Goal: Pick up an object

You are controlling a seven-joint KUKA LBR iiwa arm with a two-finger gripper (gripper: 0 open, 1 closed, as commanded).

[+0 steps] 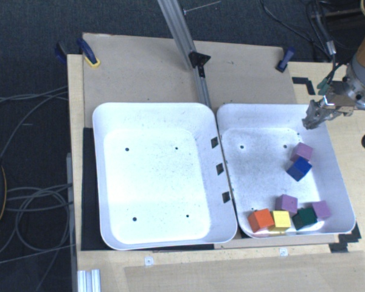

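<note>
The right bin [255, 157] holds several small blocks. A purple block [303, 151] and a blue block [298, 168] lie together near its right wall. Along the front edge sit an orange block [261, 219], a yellow block [281, 220], a dark green block [304, 218] and two more purple blocks [287, 203] [320, 210]. My gripper [312, 118] hangs over the bin's far right corner, above and behind the purple and blue pair. Nothing shows between its fingers.
The left bin [152, 175] lies beside the right one. A grey metal pole [182, 35] slants down to the gap between the bins. Blue clamps [88, 52] [285, 59] grip the board's far corners. Cables lie on the floor to the left.
</note>
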